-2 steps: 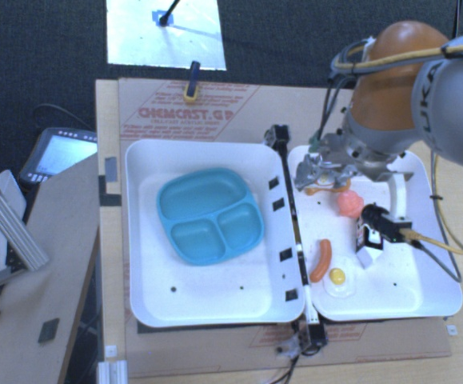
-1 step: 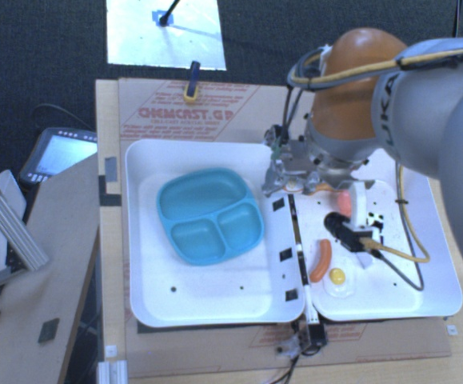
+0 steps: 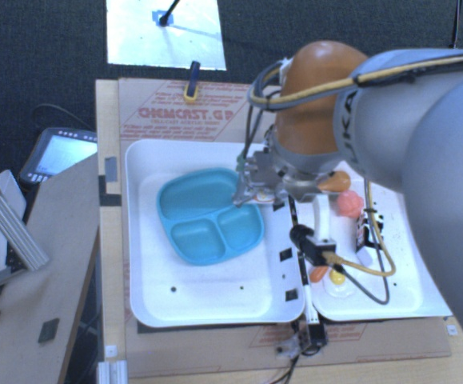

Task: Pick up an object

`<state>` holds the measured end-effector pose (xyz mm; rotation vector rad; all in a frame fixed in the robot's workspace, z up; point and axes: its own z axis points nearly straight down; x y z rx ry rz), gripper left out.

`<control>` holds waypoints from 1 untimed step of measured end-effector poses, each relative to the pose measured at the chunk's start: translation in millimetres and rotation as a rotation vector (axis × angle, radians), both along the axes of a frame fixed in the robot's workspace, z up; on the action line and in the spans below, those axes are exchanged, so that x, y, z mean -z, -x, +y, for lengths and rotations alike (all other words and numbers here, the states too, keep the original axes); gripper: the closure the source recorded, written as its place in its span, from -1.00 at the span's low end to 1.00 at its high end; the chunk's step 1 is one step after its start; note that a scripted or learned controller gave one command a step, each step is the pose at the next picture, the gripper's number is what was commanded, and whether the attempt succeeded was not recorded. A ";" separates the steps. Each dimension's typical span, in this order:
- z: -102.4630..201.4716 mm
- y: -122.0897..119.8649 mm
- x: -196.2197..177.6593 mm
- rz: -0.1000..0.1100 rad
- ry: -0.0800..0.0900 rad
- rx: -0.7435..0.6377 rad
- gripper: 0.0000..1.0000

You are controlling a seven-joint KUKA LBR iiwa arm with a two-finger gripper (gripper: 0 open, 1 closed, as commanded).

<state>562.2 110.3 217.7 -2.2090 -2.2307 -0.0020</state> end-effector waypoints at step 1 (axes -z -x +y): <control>-3.7 -0.9 -0.5 -0.001 0.002 0.007 -1.00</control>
